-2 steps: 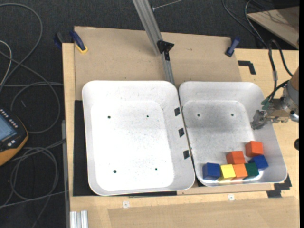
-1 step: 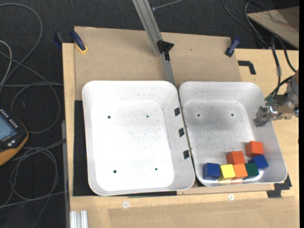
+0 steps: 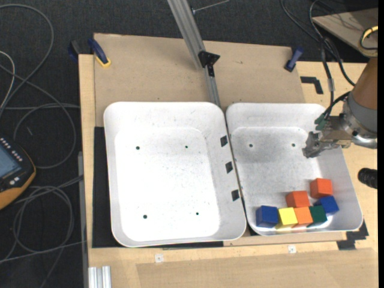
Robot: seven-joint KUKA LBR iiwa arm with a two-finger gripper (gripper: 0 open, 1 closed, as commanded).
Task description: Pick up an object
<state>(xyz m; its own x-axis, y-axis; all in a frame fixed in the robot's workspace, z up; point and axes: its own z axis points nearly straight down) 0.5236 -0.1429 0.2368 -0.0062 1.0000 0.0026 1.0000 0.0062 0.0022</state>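
Note:
Several small blocks lie clustered in the near right corner of the right bin (image 3: 264,161): a blue block (image 3: 267,215), a yellow block (image 3: 288,216), two orange blocks (image 3: 297,199) (image 3: 322,187), another blue one (image 3: 328,205) and a green one (image 3: 318,213). My gripper (image 3: 313,148) hangs at the right side of that bin, above and behind the blocks, a little apart from them. Nothing shows between its fingers.
The left bin (image 3: 120,125) stands beside the right one, their rims meeting at the middle. A slanted metal pole (image 3: 192,35) rises from behind the bins. Blue clamps (image 3: 99,53) (image 3: 294,59) hold the bench board's far corners. Cables lie on the floor at left.

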